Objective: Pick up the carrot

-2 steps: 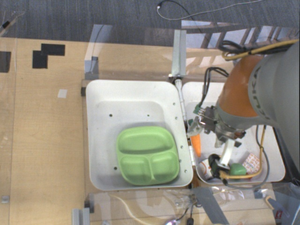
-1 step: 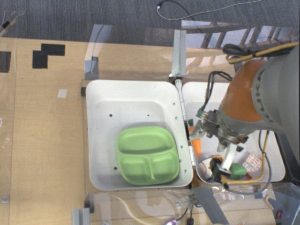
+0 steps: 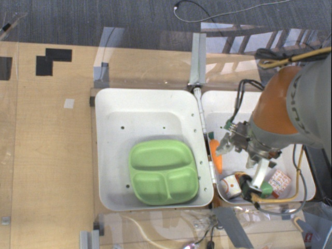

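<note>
— Pale wooden bench [image 3: 46, 154], two shallow white bins. Where's the carrot [image 3: 217, 157]?

— In the right bin [image 3: 218, 108], a smooth orange taper lying against its left wall, just beside the gripper [image 3: 239, 148].

— Gripped?

— No. It's the approach step, I'd judge. How wide the metal fingers stand I cannot tell; nothing shows between them.

— Next?

— Shift left over the carrot, then descend. The left bin [image 3: 119, 118] holds a glossy green divided plate [image 3: 163, 171].
</note>
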Action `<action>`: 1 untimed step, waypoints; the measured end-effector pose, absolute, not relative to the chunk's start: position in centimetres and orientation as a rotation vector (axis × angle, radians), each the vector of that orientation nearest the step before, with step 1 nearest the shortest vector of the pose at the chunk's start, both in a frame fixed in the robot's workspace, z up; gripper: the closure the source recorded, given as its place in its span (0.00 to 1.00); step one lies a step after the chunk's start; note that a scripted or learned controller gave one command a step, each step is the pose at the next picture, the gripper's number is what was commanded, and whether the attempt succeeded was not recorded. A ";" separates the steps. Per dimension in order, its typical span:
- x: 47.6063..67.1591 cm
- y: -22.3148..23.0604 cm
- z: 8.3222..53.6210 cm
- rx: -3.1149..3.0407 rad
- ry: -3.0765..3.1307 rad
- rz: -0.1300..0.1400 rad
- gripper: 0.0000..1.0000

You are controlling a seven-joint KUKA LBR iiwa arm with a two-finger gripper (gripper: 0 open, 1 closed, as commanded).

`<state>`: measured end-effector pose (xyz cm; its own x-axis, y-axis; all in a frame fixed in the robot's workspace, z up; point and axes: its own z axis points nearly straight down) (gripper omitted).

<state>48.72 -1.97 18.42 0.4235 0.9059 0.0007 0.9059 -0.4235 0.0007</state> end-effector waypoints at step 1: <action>48.7 2.5 18.4 2.699 1.608 0.003 0.00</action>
<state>48.71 2.50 18.42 0.4759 0.8795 0.0019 0.8795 -0.4759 0.0005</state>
